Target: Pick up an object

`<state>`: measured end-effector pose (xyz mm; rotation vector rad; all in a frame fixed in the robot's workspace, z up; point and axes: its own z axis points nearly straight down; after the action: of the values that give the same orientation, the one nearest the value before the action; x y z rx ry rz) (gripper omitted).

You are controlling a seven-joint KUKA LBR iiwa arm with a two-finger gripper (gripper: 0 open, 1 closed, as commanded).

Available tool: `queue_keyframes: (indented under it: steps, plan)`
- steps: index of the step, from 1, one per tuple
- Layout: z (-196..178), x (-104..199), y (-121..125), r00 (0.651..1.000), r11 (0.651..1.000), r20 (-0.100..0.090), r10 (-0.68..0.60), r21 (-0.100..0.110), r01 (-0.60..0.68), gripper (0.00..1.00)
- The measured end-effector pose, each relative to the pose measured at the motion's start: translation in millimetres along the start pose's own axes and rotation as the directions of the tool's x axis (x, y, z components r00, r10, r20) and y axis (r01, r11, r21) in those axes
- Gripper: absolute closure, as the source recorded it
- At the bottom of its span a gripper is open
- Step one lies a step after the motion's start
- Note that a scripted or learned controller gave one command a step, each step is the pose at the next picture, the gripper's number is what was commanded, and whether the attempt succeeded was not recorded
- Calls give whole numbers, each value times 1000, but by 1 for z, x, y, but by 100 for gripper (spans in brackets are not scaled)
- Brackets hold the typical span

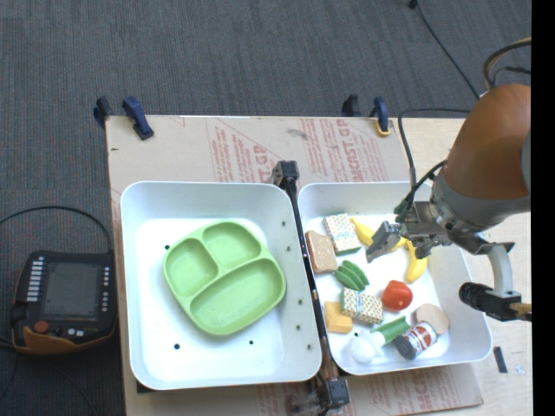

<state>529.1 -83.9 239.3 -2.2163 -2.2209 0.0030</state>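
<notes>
**Lining up a clean pick in the crowded bin**

On the tabletop, the left white plastic bin [139,232] holds a pale green divided plate [224,276]. The right white bin [468,345] is packed with toy food: a brown bread slice [320,251], a green leafy piece [352,275], a checkered cracker block [362,305], a red tomato [397,295] and a yellow banana [416,265]. The gripper [395,241] hovers over the banana, fingers spread apart and holding nothing. Best to descend straight, centred on one item, clear of its neighbours.

One fixed overhead camera, slanting onto both bins [130,232]
</notes>
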Motion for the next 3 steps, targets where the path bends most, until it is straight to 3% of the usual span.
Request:
queue_keyframes:
  steps: [1, 2, 3]
  plan:
    - [153, -24, 17, 1000, 1000, 0, 3, 0, -3, 0]
    - [144, -24, 17, 1000, 1000, -2, 6, 4, -6, 100]
    - [152, -67, 50, 1000, 1000, 0, 3, -1, -3, 100]
